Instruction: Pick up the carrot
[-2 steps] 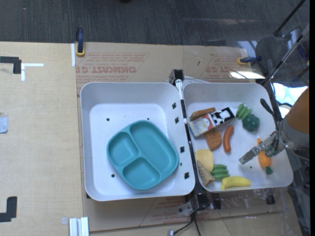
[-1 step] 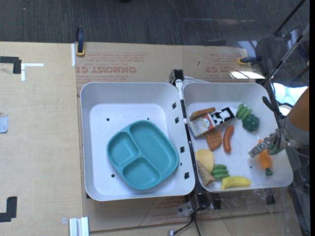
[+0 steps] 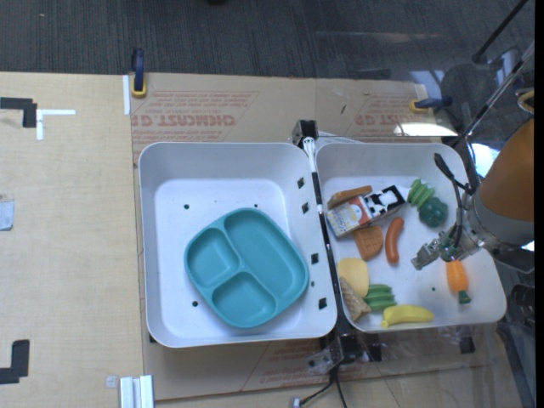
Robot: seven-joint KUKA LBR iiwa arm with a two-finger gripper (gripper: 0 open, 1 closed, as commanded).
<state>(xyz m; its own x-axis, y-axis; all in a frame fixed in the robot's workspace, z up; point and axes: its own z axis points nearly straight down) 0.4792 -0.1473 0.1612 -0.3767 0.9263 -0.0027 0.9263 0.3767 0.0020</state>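
The carrot (image 3: 457, 275) is a short orange piece with a green tip pointing toward the front wall. It lies near the right wall of the right bin (image 3: 484, 313). My gripper (image 3: 435, 252) hangs low over the bin floor just left of and slightly behind the carrot, right up against its top end. The grey arm with its orange band (image 3: 510, 185) comes in from the right, above the gripper. Whether the carrot is touched or held is not visible.
The right bin also holds a red sausage (image 3: 392, 239), green vegetables (image 3: 427, 204), a cow-print carton (image 3: 364, 212), a brown biscuit (image 3: 370, 243), a yellow pear (image 3: 354, 274), a pea pod (image 3: 379, 296) and a banana (image 3: 406, 315). A teal divided plate (image 3: 246, 266) lies in the left bin (image 3: 157, 228).
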